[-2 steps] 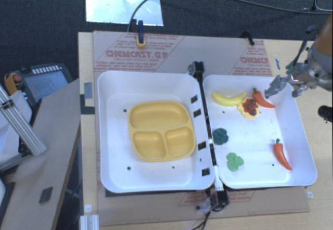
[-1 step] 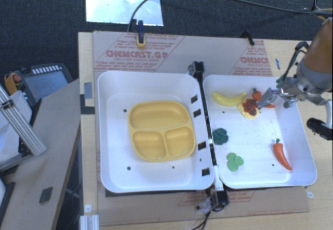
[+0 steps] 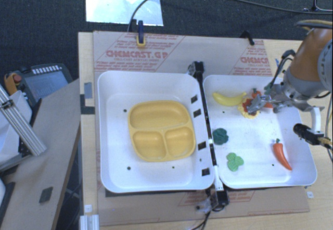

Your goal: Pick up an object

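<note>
Gripper (image 3: 258,100) low beside banana (image 3: 227,99)

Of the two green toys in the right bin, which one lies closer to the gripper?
The darker green toy, the one nearer the banana. The lighter green toy lies further from the gripper, toward the bin's front edge.

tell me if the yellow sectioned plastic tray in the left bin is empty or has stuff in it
Empty. The yellow sectioned plastic tray shows bare yellow in all three compartments.
</note>
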